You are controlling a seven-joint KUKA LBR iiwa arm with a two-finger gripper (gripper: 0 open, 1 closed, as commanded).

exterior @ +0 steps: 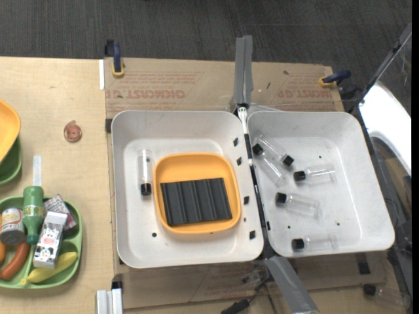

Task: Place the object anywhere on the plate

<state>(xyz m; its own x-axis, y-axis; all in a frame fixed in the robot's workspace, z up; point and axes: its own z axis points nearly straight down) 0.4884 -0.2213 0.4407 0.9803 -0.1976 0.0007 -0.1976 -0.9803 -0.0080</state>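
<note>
An orange plate [195, 165] lies in the middle of the left bin [124, 195]. A black ribbed rectangular pad [196, 200] rests flat on the plate and covers most of its lower half. Left of the plate, a clear vial with a black cap [145, 172] lies on the bin floor, cap toward the front. The right bin [353, 195] holds several more clear vials with black caps, among them one at the upper left [273, 150], one in the middle [314, 174] and one near the front edge [313, 243].
A grey metal post [243, 70] rises behind the seam between the bins. On the wooden table to the left sit a green tray of toy food [39, 241], an orange bowl [6, 136] and a small pink disc [72, 131]. Clamps [116, 61] [334, 78] hold the cardboard.
</note>
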